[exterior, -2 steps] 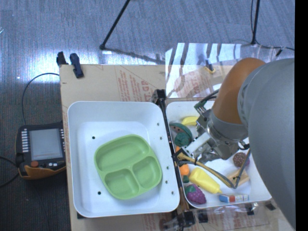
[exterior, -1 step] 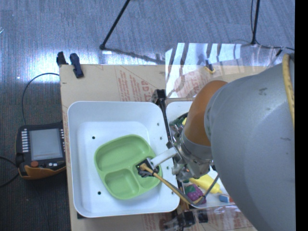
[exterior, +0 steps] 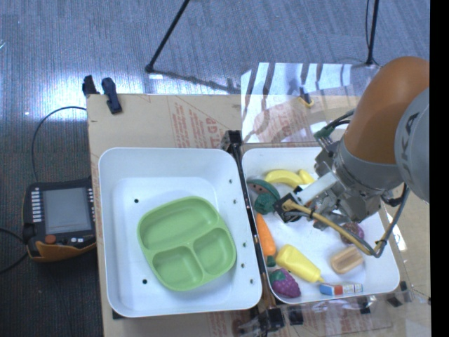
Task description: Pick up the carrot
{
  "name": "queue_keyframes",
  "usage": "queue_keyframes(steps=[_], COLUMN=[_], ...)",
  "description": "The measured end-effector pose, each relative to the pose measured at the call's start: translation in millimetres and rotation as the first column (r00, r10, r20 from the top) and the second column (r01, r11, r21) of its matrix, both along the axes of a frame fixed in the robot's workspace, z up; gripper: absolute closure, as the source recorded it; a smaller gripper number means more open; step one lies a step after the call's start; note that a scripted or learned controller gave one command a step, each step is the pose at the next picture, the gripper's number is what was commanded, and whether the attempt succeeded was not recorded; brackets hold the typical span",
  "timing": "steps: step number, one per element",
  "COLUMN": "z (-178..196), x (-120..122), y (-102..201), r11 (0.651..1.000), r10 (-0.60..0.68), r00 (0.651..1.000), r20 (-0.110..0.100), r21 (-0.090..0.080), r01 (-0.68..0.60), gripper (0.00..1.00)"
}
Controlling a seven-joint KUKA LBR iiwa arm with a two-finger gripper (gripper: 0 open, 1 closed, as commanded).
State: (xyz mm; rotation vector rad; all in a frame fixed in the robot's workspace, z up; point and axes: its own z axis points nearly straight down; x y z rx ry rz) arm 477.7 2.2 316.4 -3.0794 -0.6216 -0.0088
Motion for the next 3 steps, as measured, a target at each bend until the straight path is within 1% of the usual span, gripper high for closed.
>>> queue_keyframes(steps=[1, 2, 3], z=[-5.1, -135.3, -131.6], x=[-1.5, -6.1, -3.9], y=[3.4, 32.5, 32.3], r11=[1.0, 0.996, 0.996], r10=[0.007, -0.086, -0.086], r00=[1.0, 0.996, 0.996], r20=[-0.012, -0.027, -0.019], r21=[0.0, -0.001, 0.001], r01=[-0.007, 0.086, 0.086], gripper=[0.0, 0.0, 0.0])
